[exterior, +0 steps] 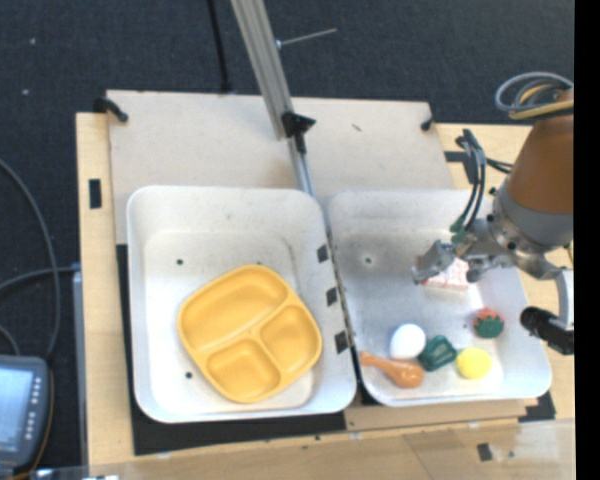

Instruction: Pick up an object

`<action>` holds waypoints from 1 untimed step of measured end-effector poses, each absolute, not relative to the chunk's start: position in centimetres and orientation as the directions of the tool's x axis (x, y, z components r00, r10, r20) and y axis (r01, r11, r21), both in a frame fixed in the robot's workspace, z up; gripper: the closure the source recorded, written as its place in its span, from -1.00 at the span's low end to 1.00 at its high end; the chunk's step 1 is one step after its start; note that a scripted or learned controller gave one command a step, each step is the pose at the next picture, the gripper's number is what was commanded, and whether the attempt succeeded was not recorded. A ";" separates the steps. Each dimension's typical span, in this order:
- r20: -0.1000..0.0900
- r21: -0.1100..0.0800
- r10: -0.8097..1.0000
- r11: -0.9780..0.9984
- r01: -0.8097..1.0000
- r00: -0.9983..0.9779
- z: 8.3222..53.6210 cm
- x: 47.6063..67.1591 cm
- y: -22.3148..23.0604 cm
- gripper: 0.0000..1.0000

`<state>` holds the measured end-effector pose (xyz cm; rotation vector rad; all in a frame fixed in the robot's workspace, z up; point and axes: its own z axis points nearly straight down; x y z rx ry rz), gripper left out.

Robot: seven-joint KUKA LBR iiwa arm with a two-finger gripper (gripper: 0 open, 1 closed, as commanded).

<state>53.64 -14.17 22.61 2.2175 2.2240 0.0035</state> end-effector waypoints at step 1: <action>0.001 0.002 1.000 0.001 1.000 -0.001 22.6 53.6 -14.2 -1.00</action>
